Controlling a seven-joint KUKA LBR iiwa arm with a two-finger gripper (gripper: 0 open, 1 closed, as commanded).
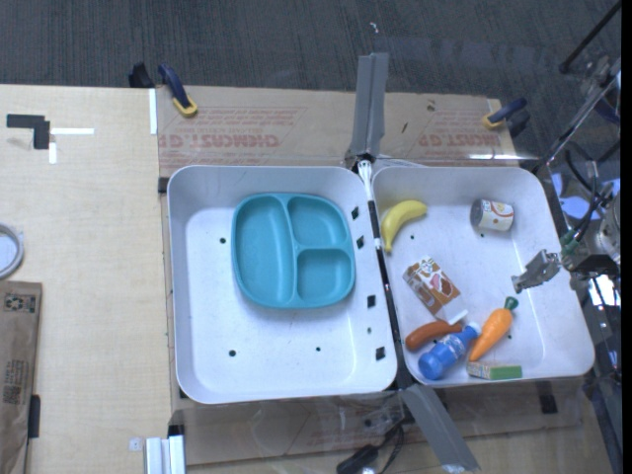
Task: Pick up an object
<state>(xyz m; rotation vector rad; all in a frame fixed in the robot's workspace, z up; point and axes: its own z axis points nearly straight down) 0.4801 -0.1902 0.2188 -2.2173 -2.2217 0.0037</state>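
Altogether the right bin (553, 358) holds seven things: banana (400, 220), can (493, 215), packet (432, 285), sausage (428, 334), bottle (444, 355), carrot (494, 330), small box (494, 370). One blue tray (292, 250) fills the left bin (197, 363). Gripper (538, 270), mid-right: state unclear.

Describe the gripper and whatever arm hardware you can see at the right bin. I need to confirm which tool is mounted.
The gripper is a small, pale grey metal piece with an angular outline, seen over the right bin near its right wall. Behind it, at the view's right edge, are thin dark rods and cables, a blue patch and some white and glinting parts. That area is too cluttered and blurred to show markings.
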